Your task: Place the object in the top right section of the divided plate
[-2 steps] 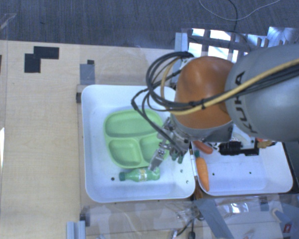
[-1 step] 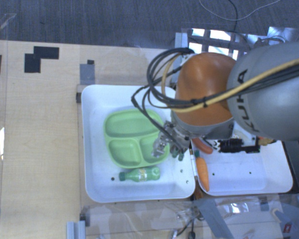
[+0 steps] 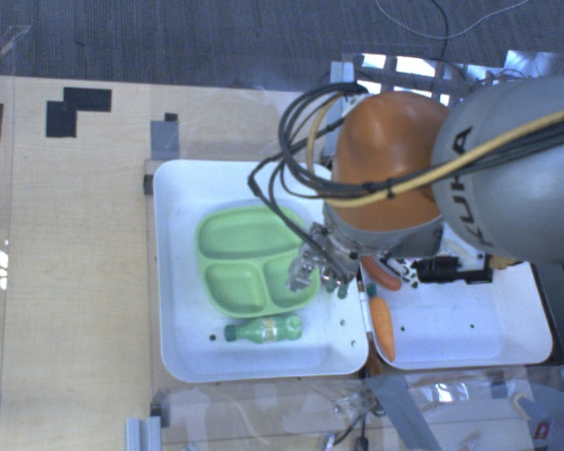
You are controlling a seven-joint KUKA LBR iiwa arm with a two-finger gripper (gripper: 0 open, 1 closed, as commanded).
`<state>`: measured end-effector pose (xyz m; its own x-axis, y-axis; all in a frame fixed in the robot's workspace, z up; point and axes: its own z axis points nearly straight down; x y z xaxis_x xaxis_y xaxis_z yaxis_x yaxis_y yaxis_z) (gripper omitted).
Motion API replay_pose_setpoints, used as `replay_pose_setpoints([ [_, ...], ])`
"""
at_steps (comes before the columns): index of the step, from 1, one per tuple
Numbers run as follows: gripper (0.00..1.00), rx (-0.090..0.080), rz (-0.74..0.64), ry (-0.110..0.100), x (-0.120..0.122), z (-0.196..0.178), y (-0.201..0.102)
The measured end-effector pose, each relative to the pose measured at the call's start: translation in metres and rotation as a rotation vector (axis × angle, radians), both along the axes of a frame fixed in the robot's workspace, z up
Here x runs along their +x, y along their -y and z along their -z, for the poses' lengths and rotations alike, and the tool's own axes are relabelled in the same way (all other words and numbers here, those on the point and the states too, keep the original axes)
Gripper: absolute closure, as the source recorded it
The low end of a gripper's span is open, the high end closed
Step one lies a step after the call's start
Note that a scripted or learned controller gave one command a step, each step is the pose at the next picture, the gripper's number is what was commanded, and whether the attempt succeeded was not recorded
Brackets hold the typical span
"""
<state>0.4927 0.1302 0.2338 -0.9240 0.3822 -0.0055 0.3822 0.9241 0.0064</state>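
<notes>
- Camera view: two-finger gripper (image 3: 312, 275) hovers over the green divided plastic plate (image 3: 254, 256); its grasp state I cannot tell.
- Risk: a drop may miss the top right section.

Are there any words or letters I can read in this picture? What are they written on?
"KU": dark letters on the grey robot arm; the rest of the word is hidden.
The green bottle has a label, but it is too small and blurred to read.
I cannot read anything else.
</notes>
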Motion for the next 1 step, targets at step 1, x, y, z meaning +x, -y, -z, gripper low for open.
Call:
replay_pose_setpoints([
  [1,1.0,-0.004,-0.254,-0.004,-0.0039,0.0506,0.0344],
])
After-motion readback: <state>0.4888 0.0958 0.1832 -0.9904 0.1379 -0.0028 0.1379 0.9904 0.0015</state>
